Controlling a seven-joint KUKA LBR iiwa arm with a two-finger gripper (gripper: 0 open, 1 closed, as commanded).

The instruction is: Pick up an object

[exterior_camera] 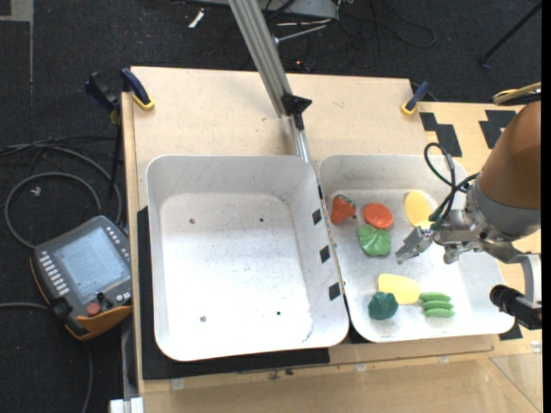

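Gripper (pixel 411 246) sat low over the right bin (pixel 482 321), just right of the green leafy piece (pixel 374 242) and below the pale yellow round piece (pixel 417 206). Couldn't tell its state: the tip was small and dark against the bin floor. Nothing visibly between its tips, and contact with any toy was unclear.

Arm (pixel 516 175) came in from the right edge, orange band up top, grey wrist below it, angled down and left into the bin. Black cable looped off the wrist above the gripper.

Right bin contents, all lying loose on the floor:
- red-orange piece (pixel 343 208) near the bin's left wall
- orange-red round piece (pixel 378 215) just right of it, touching or nearly touching the green leafy piece below
- yellow wedge (pixel 399 287) lower centre, with a dark green broccoli-like piece (pixel 382 305) at its lower left, touching it
- bright green pod-like piece (pixel 436 305) just right of the wedge

Left bin (pixel 172 179) had only dark specks on its floor. Both bins sat side by side on the counter (pixel 224 110), rims meeting in the middle. Yellow-tipped clamps (pixel 138 89) at the counter's far corners. Pendant controller (pixel 82 274) on the floor to the left.
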